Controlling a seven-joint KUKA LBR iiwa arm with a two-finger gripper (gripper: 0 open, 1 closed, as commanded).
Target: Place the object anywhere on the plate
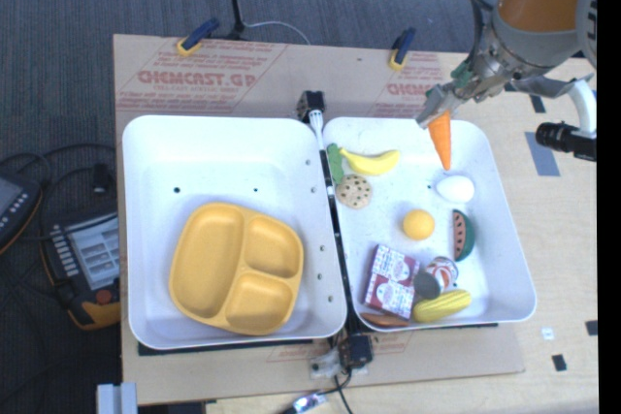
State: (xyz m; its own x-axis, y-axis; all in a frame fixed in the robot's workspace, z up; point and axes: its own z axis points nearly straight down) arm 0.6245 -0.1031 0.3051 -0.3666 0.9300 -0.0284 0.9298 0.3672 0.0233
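Over right bin's far edge, hand [439,114] gripping carrot [442,143], tip hanging down; yellow plate [236,267] well left in other bin.

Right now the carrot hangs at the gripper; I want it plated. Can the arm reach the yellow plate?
Probably yes: the yellow plate lies open in the left bin, nothing standing between it and the gripper.
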